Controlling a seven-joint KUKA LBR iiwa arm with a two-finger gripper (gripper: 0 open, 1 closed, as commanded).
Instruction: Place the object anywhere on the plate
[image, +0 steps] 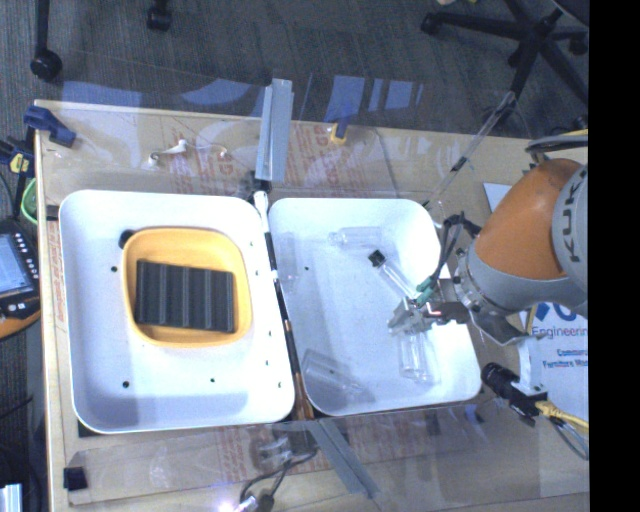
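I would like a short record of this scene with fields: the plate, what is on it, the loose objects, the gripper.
plate: yellow rounded plate in the left white bin
on plate: dark ribbed rectangular block
loose objects: clear plastic tubes and other clear pieces in the right white bin
gripper: the gripper is low over the right bin, beside the clear tubes; a hold cannot be confirmed
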